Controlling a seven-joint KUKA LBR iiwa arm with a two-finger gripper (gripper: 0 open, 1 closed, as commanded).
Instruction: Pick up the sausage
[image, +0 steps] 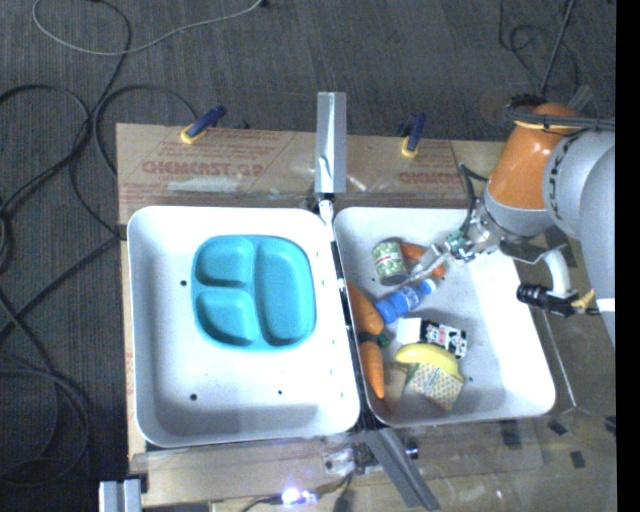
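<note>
A reddish-orange sausage (417, 254) lies at the back of the right bin (520, 350), just right of a green-and-white can (389, 260). The gripper (450, 250) hangs low over the sausage's right end and hides part of it. The arm's orange band (525, 165) rises behind it at the right. Whether the gripper touches the sausage cannot be told from this angle.
A blue bottle (405, 299) lies just in front of the sausage. Two carrots (368, 318) run along the bin's left wall. A small black-and-white box (443, 337), a yellow fruit (426, 355) and a patterned carton (434, 386) sit nearer the front. The left bin (160, 390) holds a blue divided tray (255, 290).
</note>
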